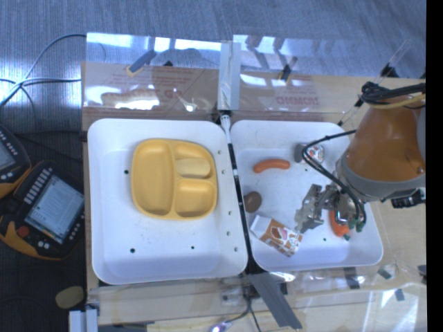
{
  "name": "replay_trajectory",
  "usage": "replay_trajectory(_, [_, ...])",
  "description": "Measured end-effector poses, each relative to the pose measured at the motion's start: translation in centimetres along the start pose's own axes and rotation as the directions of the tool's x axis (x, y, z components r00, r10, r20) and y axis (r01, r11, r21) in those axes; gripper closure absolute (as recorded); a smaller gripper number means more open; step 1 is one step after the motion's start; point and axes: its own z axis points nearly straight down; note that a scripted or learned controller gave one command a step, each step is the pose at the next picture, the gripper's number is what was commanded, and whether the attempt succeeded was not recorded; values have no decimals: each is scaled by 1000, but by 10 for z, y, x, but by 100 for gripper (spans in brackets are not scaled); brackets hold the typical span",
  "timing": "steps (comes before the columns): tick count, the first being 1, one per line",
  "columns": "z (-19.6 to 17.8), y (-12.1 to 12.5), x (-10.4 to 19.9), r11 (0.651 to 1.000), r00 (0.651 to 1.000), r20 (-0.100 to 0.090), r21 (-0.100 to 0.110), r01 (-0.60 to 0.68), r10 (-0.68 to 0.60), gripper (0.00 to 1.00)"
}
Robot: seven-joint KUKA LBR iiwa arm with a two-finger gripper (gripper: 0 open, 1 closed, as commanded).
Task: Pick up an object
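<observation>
**Gripper low in the right bin, target not yet secured**

While the arm (384,151) reaches into the right bin (360,254), the gripper (313,211) sits low over the bin floor, and whether it is spread or closed cannot be told from the camera view; nothing is visibly held. Taking the gripper as landmark: a snack packet (278,235) lies just beside it toward the front, a brown round object (252,201) sits farther toward the left bin (111,254), a sausage (270,164) lies behind it, and an orange carrot-like piece (340,227) rests just on the arm's side. The yellow divided plate (174,178) sits well apart. To do this step well, I judge the gripper should centre over one item, likely the packet, straddle its narrow side, and descend squarely before closing.
</observation>
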Motion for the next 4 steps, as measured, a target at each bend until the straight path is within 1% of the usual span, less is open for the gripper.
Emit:
replay_trajectory(2, [-3,10,2,1000,1000,1,-1,17,-17,100])
replay_trajectory(3, [-5,24,6,999,999,0,-3,-47,47,100])
replay_trajectory(4, [-5,107,19,991,991,-1,-3,-131,131,100])
